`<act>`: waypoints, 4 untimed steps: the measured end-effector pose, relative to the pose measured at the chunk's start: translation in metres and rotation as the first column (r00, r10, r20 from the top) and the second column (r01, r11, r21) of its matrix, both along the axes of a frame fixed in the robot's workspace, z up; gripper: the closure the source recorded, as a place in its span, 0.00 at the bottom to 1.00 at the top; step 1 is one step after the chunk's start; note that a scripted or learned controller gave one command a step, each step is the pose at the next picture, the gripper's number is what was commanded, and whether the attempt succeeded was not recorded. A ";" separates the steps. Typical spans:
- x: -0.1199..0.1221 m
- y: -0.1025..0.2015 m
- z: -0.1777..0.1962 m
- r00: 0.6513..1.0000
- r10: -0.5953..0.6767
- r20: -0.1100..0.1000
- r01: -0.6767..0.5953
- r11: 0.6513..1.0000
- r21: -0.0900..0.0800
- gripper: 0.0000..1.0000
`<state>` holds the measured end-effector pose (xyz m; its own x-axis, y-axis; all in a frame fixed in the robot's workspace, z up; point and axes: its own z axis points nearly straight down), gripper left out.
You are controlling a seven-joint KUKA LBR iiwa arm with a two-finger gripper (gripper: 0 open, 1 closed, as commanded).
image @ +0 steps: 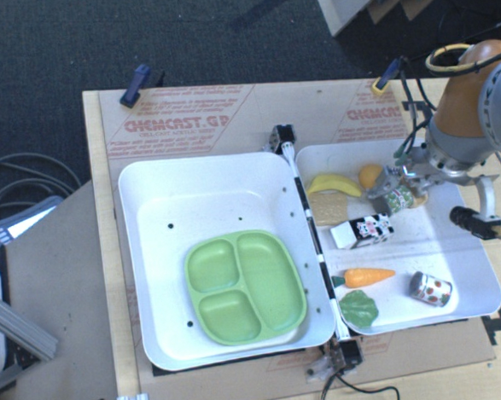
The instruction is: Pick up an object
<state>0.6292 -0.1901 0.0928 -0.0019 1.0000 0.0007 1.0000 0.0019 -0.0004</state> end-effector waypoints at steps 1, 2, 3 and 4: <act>0.024 0.051 -0.007 1.000 0.000 0.005 0.000 1.000 -0.002 0.00; 0.022 0.048 0.005 1.000 0.000 -0.009 0.000 1.000 -0.004 1.00; -0.029 0.140 0.092 1.000 -0.001 0.000 0.001 1.000 0.001 1.00; -0.062 0.079 0.036 1.000 -0.004 -0.002 0.004 1.000 -0.002 1.00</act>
<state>0.5671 -0.1112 0.1285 0.0016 1.0000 -0.0009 1.0000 -0.0016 -0.0020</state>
